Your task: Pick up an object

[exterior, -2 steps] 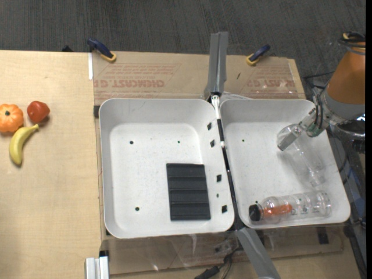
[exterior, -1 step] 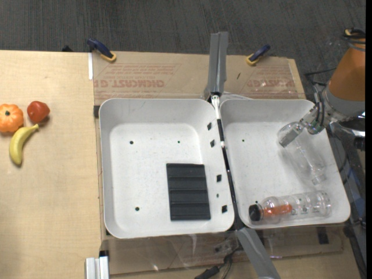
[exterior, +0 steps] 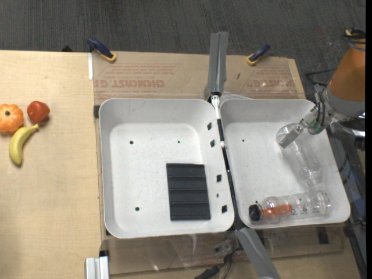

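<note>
A black ribbed rectangular block (exterior: 188, 192) lies flat in the left bin (exterior: 116, 156), near its front. In the right bin (exterior: 250, 121), a clear plastic bottle (exterior: 290, 208) with a black cap and an orange label lies on its side along the front wall. A second clear, glassy object (exterior: 299, 153) lies slanted in the right half of that bin. My gripper (exterior: 314, 124) hangs at the bin's right wall, right at the upper end of this clear object. The view does not show whether it touches or holds the object. The arm's orange band (exterior: 349, 77) rises behind it.
On the bench left of the bins lie a small orange pumpkin (exterior: 9, 118), a red tomato (exterior: 38, 111) and a banana (exterior: 20, 145). Cardboard (exterior: 139, 77) lies behind the bins, held by two clamps. A grey divider bar (exterior: 218, 68) stands between the bins.
</note>
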You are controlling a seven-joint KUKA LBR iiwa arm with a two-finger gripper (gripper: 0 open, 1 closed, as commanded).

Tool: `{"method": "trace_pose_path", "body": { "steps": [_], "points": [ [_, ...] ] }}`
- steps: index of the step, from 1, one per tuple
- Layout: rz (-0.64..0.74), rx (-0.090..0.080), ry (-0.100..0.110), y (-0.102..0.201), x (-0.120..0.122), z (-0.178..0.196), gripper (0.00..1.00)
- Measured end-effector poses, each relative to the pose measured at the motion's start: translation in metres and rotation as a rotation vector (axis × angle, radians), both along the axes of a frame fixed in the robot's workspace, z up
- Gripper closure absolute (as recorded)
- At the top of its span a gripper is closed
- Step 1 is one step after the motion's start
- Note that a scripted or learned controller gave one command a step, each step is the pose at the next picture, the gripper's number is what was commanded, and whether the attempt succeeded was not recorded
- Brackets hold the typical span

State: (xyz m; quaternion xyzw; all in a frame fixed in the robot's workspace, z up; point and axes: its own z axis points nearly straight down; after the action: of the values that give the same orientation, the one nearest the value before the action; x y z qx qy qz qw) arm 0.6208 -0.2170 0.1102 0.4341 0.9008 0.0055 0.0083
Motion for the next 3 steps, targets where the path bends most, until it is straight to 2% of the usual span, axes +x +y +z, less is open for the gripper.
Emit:
{"method": "trace_pose_path", "body": {
  "steps": [1,2,3],
  "points": [
    [0.094,-0.004,0.018,0.042,-0.01,0.006,0.0],
    [0.046,-0.003,0.018,0.074,0.003,-0.018,0.0],
    [0.21,-0.005,0.018,0.113,-0.019,-0.018,0.0]
  ]
}}
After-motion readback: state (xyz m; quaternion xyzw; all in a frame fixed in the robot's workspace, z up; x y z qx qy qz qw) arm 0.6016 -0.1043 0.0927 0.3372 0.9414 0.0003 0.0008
